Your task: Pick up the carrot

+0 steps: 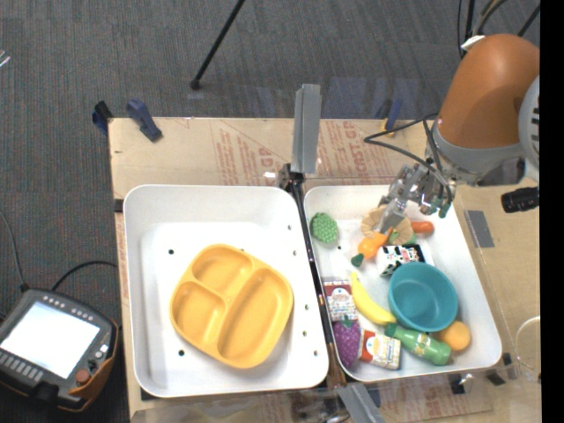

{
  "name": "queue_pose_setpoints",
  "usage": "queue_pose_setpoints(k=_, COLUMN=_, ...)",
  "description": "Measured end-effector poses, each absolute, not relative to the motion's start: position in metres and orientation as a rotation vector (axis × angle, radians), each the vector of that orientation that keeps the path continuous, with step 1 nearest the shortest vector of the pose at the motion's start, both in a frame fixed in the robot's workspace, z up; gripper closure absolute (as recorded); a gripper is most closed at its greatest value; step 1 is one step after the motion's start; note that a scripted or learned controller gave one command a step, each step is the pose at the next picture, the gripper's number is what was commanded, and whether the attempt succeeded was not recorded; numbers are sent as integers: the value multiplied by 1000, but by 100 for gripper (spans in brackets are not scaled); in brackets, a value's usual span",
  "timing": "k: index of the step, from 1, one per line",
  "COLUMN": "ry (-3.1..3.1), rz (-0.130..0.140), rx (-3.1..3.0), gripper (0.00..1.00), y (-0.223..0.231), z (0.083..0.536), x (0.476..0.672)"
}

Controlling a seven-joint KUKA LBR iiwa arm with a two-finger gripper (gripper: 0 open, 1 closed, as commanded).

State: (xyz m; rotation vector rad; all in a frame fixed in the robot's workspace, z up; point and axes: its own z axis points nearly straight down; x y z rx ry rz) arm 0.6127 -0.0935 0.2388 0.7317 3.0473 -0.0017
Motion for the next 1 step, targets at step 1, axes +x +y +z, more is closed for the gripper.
queue_pose_setpoints(k=1, ry=3025, rz=-3, rx=879, gripper=100, y=-50, z=184, x=550)
